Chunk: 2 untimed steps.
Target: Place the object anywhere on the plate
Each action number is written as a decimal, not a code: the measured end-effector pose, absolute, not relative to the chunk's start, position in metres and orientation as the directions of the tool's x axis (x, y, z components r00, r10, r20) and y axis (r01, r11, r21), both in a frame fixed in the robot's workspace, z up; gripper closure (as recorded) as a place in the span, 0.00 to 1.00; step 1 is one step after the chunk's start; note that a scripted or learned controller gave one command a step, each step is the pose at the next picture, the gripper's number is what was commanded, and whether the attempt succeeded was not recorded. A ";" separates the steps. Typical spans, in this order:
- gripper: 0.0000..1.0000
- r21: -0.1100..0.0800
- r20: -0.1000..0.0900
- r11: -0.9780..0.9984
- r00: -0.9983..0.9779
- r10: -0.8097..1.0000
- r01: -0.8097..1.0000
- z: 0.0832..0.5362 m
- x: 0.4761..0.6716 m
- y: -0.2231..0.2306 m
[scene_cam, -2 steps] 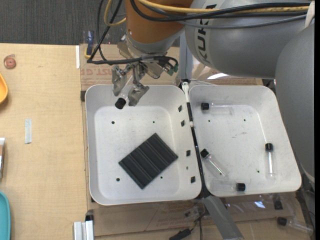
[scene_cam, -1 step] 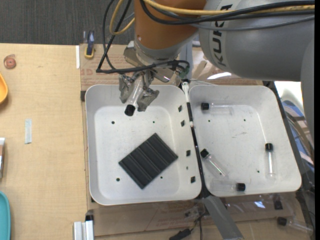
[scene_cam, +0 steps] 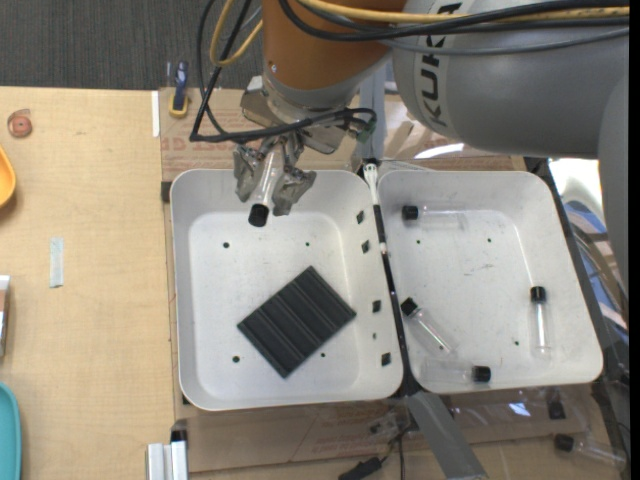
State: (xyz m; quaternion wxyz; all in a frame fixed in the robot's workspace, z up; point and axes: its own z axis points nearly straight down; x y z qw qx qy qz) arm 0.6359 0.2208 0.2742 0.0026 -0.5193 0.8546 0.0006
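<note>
A black ribbed plate (scene_cam: 297, 320) lies flat and turned at an angle in the middle of the left bin (scene_cam: 200, 368). My gripper (scene_cam: 270, 190) hangs over the far edge of that bin, above and behind the plate. Its fingers are shut on a clear tube (scene_cam: 263, 186), which hangs slanting down. The tube's black cap (scene_cam: 258, 214) is its lowest part and pokes out below the fingertips. The tube is well clear of the plate and does not touch it.
The right bin (scene_cam: 570, 368) holds three more clear black-capped tubes (scene_cam: 432, 214) (scene_cam: 541, 323) (scene_cam: 428, 328) and a loose black cap (scene_cam: 481, 374). A black-clipped divider (scene_cam: 385, 268) joins the bins. The wooden bench (scene_cam: 90, 268) stretches left. Cables (scene_cam: 215, 78) loop above the wrist.
</note>
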 end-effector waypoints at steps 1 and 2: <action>1.00 -0.001 -0.005 0.282 -0.282 -0.960 -0.960 0.233 0.660 0.220; 1.00 -0.001 -0.004 0.139 -0.139 -0.990 -0.990 0.293 0.594 0.221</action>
